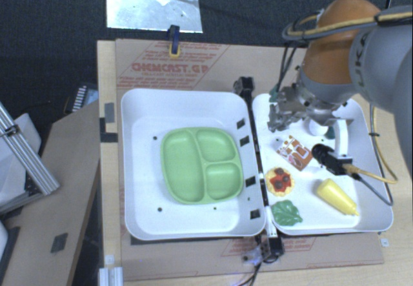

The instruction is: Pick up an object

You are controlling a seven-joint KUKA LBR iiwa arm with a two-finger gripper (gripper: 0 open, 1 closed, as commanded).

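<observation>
My gripper hangs over the far left part of the right bin. Just below it in the view lies a small red and white patterned block, apart from the gripper. A round yellow toy with red spots lies near the bin's left wall. A green leafy toy sits at the near left corner. A yellow tapered toy lies to the right of those. A white and teal item is partly hidden under the wrist.
The left bin holds a light green divided plate. A black divider with clips runs between the two bins. The grey arm with its orange band covers the right bin's far side.
</observation>
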